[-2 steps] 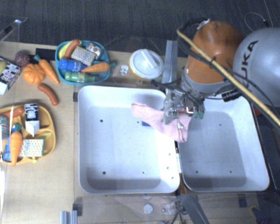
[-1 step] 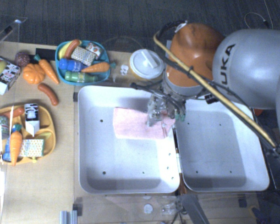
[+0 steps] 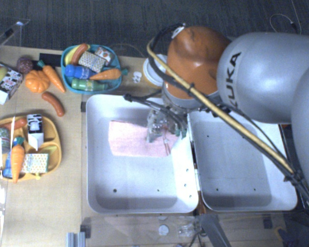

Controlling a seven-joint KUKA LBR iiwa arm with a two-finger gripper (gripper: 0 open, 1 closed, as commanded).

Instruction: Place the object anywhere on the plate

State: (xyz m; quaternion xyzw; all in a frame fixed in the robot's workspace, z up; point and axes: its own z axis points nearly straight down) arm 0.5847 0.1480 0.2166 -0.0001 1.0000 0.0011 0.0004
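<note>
— Arm (image 3: 257, 68) looms nearest, its gripper (image 3: 162, 130) low in the left bin (image 3: 137, 196). Grip?
— Cannot tell. A pink cloth (image 3: 128, 137) lies under and left of it, long axis left-right; object and plate aren't identifiable.

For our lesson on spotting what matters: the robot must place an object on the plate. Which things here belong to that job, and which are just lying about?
Job:
gripper
pink plate
left bin

Lying about:
right bin
blue bowl of toy food
yellow tray of toy food
toy pumpkin
</note>
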